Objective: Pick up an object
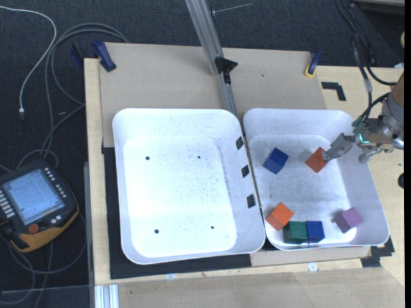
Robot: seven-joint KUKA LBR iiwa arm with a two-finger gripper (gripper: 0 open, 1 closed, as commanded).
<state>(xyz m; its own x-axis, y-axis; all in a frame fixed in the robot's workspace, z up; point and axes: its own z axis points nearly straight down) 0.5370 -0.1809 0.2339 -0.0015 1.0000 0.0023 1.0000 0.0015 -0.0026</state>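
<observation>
The right bin point(297, 115) holds several small blocks. A red-orange block point(316, 160) lies near its upper middle, with a blue cube point(275, 160) to its left. Along the front wall sit an orange block point(279, 215), a green block point(296, 231), a second blue block point(314, 230) and a purple block point(349, 219). My gripper point(350, 152) hangs over the bin's right side, open. Its left finger point(336, 149) ends right beside the red-orange block, which lies outside the jaws. Nothing is between the fingers.
The left bin point(168, 117) stands beside the right one, their rims meeting in the middle. A slanted metal rail point(204, 24) rises behind the bins. A teach pendant point(33, 201) and cables lie on the floor at the left.
</observation>
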